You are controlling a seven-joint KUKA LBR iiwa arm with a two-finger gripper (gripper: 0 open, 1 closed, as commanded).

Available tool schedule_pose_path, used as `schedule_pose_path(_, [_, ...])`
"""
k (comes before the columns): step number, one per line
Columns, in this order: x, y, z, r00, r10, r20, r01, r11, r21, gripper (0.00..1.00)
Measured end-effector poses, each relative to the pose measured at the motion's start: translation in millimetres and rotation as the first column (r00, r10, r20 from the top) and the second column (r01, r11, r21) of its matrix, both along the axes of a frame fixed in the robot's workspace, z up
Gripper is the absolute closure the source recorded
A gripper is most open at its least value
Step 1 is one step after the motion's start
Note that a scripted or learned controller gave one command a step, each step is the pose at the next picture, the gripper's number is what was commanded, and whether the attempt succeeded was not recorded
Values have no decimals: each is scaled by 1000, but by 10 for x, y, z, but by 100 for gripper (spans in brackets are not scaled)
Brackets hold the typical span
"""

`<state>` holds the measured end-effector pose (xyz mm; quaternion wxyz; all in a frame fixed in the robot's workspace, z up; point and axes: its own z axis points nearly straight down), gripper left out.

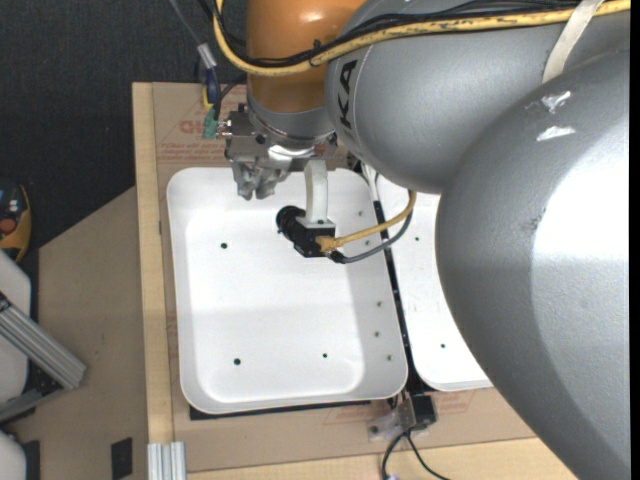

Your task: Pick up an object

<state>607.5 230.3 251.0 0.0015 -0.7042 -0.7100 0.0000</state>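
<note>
- Dark carpet-like flooring surrounds the worktop (150, 268), a tan board with some metal framing (45, 353) lying off its left edge.
- On the worktop's left half sits the left bin (260, 368), shallow and white, with a few small dark dots on its floor; these look like marks or holes in the bin, not things to pick.
- No loose object can be made out on the visible floor of this bin, so where the task's thing lies cannot be told; it may be hidden under the arm.
- Over the bin's far left corner hang the jaws (255, 183), pointing down, close to the bin floor or just above it. Whether they are open or closed cannot be told, and nothing is seen between them.
- Just right of the jaws, a pale bracket with a black fitting (300, 233) and a yellow cable (375, 230) belongs to the tool, not to the bin's contents.
- Above sits the orange band (300, 28), and the grey arm (520, 168) sweeps in from the right, covering most of the right bin (440, 368), likely because it must reach across that bin to get here.
- Judging by this pose, the try is at the descent or grasp stage, with no lift evident.
</note>
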Motion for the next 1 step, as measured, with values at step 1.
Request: schedule_pose_path(1, [-87,-422,700,1000,-11,10,11,1000,-1,100])
